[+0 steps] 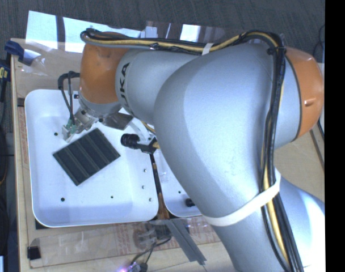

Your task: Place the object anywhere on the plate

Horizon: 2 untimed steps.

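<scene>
A dark ribbed rectangular plate (86,156) lies tilted in the left white bin (42,197). My gripper (76,123) hangs below the orange wrist band, just past the plate's far corner, low over the bin floor. A small greenish bit (68,130) shows at its tip; I cannot tell whether that is the object or part of the gripper. The arm's bulk hides whatever lies behind it.
The grey arm (218,123) covers most of the right bin, of which a sliver (178,204) shows. A black knob (129,140) juts out near the divider between the bins. Blue clamps (12,49) sit at the bench's far left corner.
</scene>
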{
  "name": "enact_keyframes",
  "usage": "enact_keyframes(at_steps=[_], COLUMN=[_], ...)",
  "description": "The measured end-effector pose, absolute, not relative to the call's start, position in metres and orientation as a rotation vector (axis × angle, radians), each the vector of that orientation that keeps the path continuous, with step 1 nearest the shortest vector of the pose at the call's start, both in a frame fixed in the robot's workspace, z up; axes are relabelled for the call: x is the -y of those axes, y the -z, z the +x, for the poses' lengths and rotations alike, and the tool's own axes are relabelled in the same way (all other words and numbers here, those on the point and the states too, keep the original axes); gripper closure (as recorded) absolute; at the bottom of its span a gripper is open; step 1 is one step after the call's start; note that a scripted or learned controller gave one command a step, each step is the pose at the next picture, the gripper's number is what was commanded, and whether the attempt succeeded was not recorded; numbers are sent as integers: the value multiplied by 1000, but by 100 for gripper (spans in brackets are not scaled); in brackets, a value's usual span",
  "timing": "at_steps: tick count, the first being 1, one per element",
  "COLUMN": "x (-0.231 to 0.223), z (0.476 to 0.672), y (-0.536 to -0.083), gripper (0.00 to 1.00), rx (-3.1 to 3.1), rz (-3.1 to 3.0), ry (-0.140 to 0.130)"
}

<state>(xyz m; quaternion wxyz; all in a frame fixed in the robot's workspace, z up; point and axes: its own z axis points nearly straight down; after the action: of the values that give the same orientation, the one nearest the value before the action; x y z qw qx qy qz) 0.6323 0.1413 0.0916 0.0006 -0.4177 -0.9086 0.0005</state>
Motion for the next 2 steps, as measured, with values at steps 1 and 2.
enact_keyframes(at_steps=[1, 2], x=[-125, -182], z=[650, 639], y=[-93, -93], gripper=[100, 100], rx=[2746, 2565], rz=[-1528, -1815], ry=[0, 1])
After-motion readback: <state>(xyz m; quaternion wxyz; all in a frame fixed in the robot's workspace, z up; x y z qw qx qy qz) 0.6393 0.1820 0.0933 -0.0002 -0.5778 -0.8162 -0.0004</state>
